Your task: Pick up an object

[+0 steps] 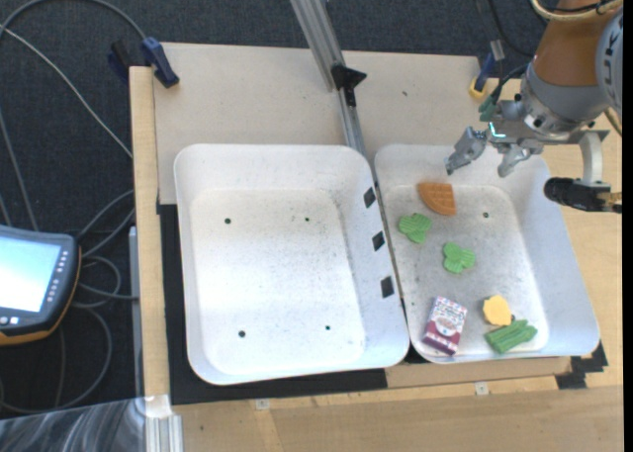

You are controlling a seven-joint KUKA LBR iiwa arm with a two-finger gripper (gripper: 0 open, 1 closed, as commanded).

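Right bin (554, 242): orange piece (437, 197), two green bits, yellow piece, carton (446, 324).
My gripper (487, 155): fingers spread, seemingly holding nothing.

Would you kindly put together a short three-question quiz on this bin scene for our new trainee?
1. True or false: the gripper has an object between its fingers.
2. Which item lies nearest the gripper? A) the orange piece B) the small printed packet C) the yellow piece
3. Fill in: all the loose items lie in the ___ bin as the camera sees it.

Key
1. False: its open fingers hang above the bin's far edge with nothing between them.
2. A: it lies just below the gripper in the picture; the packet and yellow piece sit at the near end.
3. Right: the left bin holds none of them.
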